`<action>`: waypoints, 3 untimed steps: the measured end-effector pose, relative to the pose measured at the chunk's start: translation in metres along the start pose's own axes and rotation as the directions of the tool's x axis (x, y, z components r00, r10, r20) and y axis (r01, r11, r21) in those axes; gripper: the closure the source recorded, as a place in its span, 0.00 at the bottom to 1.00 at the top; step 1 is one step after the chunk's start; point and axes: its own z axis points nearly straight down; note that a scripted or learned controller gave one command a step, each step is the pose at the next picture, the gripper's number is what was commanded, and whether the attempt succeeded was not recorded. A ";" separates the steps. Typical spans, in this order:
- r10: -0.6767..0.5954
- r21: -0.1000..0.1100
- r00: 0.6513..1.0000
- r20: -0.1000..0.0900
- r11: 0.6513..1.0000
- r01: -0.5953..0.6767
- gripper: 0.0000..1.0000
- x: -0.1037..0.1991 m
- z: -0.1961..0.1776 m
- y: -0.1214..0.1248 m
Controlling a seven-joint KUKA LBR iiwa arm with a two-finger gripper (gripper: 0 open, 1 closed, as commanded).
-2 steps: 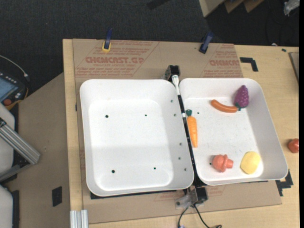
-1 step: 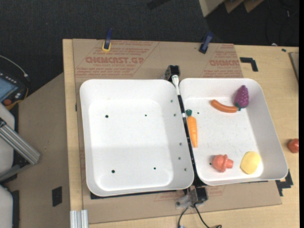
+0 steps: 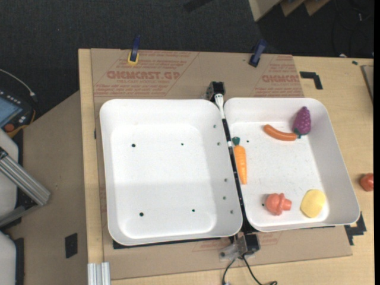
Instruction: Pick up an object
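Camera view: looks down at a slant on a brown cardboard sheet [image 3: 178,70] with red lettering, which lies under the right-hand shallow white plastic bin [image 3: 332,177] and reaches out past it on all sides.
Left bin: a second shallow white plastic bin [image 3: 160,171] of like shape, touching the right bin's left wall along the middle seam.
Carrot: a long orange toy carrot [image 3: 240,164] with a green top, inside the right bin, lying along its left wall with the green end toward the far side.
Sausage: a curved orange-red toy sausage [image 3: 279,133], inside the right bin, in its far half.
Grapes: a purple toy bunch of grapes [image 3: 302,120], inside the right bin near its far right corner, touching the sausage's right end.
Lemon: a yellow rounded toy lemon [image 3: 313,202], inside the right bin near its near right corner.
Red toy: a small red-orange lumpy toy [image 3: 276,203], inside the right bin, just left of the lemon; its kind is unclear.
Stray piece: a small red-orange item [image 3: 367,182], outside the right bin, just beyond its right wall on the bench.
Clamps: two blue clips [image 3: 135,49] on the cardboard's far edge, well beyond the right bin.
Claw: whether wide, narrow or holding anything cannot be told.
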 end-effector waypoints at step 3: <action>-0.005 0.012 1.000 -0.007 1.000 0.005 1.00 0.032 0.338 -0.117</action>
